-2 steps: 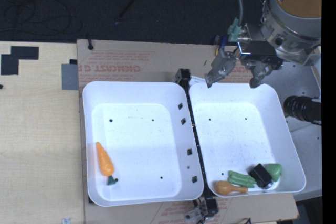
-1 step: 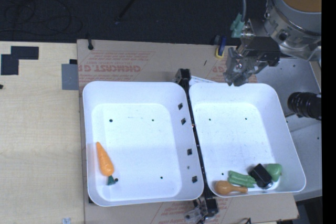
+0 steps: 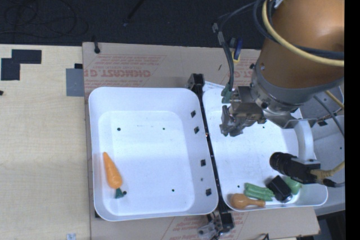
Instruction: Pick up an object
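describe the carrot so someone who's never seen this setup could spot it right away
Of the two white bins side by side, take the left bin. A carrot lies near its lower-left corner in the view, along the left wall. It is long, tapered and bright orange with a small green end, unlike the rounder, paler orange fruit beside green pieces in the right bin.

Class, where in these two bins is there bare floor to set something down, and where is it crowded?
Left bin: bare except the carrot in its lower-left corner. Right bin: free floor below the gripper; crowded along the lower edge, with orange toy, green toy and black block.
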### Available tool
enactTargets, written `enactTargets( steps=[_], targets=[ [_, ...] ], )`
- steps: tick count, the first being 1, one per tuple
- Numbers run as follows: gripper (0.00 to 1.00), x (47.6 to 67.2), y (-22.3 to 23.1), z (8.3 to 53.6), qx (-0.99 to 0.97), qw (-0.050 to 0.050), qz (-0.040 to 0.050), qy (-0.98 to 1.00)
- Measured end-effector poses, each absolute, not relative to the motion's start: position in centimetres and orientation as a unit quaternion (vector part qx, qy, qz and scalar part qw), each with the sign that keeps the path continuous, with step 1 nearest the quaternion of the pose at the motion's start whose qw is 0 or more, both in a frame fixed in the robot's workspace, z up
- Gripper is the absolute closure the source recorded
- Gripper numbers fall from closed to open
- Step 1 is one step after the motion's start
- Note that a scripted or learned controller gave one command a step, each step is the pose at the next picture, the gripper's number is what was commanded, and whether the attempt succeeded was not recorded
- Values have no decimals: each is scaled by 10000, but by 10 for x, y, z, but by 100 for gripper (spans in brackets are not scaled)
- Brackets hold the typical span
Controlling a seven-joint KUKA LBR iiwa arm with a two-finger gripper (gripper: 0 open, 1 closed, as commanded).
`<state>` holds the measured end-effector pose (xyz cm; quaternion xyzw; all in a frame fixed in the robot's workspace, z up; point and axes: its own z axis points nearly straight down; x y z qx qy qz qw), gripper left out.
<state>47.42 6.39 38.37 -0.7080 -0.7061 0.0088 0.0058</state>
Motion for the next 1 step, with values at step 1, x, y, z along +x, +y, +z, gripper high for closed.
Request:
enactTargets(
  steps=[1],
  targets=[
    [100,582,-19,386,-7094,-23,3,-7048]
  ],
)
